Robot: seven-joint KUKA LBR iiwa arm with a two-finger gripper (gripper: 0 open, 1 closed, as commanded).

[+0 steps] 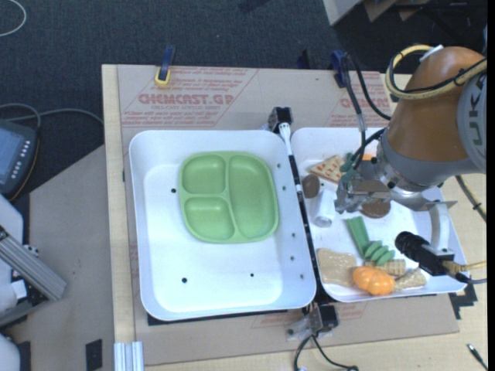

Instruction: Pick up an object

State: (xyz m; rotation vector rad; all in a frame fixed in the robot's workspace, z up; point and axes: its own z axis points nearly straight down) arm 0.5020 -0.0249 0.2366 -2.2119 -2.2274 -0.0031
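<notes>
My gripper (346,201) hangs low over the middle of the right bin (303,141), reaching in from the right. Just to its left lies a small brown piece (310,185), and a tan cracker-like wedge (328,168) sits behind it. A brown round thing (377,208) peeks out under the wrist. In front of the gripper lie a green stick (358,233) and a green ridged piece (377,251). Nearer the front are an orange fruit (373,280) and a beige slice (336,265). Nothing shows held in the gripper.
The left bin (155,269) holds a green divided plate (229,197). A small grey bit (322,222) lies by the wall between the bins. A pale ridged piece (400,273) rests at the right bin's front. The arm's bulk covers the right bin's back right.
</notes>
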